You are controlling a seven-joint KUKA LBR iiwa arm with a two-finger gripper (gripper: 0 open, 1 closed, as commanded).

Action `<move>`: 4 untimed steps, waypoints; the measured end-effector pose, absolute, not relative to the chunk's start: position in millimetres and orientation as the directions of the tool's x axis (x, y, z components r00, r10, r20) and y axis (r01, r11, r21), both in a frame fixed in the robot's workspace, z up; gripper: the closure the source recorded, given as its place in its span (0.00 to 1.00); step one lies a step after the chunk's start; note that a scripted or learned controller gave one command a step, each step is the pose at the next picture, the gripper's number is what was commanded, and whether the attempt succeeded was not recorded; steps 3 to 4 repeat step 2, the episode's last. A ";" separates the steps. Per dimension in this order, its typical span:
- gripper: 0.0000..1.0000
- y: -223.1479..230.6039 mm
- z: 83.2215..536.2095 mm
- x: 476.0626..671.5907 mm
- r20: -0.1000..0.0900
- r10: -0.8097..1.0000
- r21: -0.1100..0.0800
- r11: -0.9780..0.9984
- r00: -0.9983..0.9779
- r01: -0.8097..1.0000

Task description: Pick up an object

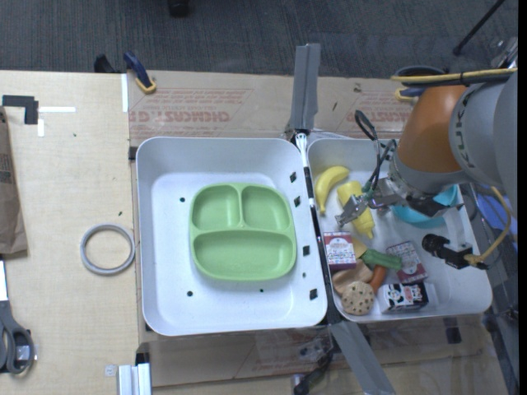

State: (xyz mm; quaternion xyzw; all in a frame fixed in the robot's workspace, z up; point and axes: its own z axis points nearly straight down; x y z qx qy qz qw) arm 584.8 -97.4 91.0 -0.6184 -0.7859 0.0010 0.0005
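A dark grey floor runs along the top, and under it sits a pale bench [66,179] with a sheet of brown cardboard [214,109] and two white bins side by side. The claw [352,214] hangs low in the right bin [469,303], near the wall that it shares with the left bin [156,220]. The big grey and orange arm [449,134] reaches in behind the claw and hides the far corner of that bin. I cannot tell if the claw is apart or together, because its tip is small and mixed up with a yellow thing [365,223] right under it. It touches or nearly touches that yellow thing, but I cannot tell which. A banana [328,183] lies just beside the claw, toward the top of the picture. Just below the claw is a small red box [339,249], and past that a round cookie [356,299]. Near the claw, toward the arm's side, lie a green stick shape [383,260], a bit of orange [378,276] that is too hidden to name, and a black and white carton [405,296]. A blue thing [416,214] pokes out from under the arm, mostly covered. Well away from the claw, in the left bin, a green plate [243,233] with three parts lies flat. Much farther off on the bench lie a grey ring [107,248], scissors [15,348] cut off by the picture's edge, and a brown bag [10,196] cut off too.
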 end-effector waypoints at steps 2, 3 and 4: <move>1.00 -16.2 191.9 635.2 -0.001 0.982 0.000 0.188 -0.188 0.982; 1.00 -16.2 191.9 635.2 -0.001 0.982 0.000 0.188 -0.188 0.982; 1.00 -16.2 191.9 635.2 -0.001 0.982 0.000 0.188 -0.188 0.982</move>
